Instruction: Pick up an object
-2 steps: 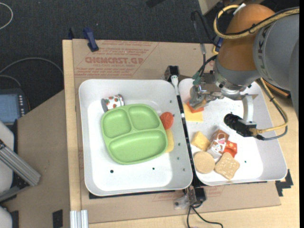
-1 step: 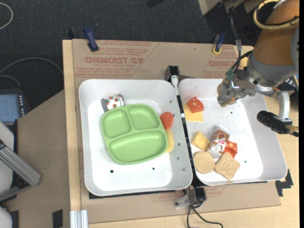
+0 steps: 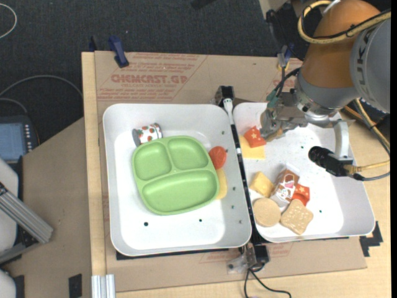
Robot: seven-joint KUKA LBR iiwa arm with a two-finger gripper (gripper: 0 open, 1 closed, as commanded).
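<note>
We are at the reach-and-grasp step: our gripper (image 3: 271, 129) hangs low in the right white bin (image 3: 353, 213), upper centre-right of frame, just beside the red-and-yellow block (image 3: 253, 143). Its finger state we cannot tell. Next calls for closing squarely on that block, then lifting.

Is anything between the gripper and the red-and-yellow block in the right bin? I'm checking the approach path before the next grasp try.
Nothing visible stands between them. The gripper sits right at the upper right edge of the red-and-yellow block in the right white bin. The other toy food pieces lie lower in that bin, apart from the block.
</note>
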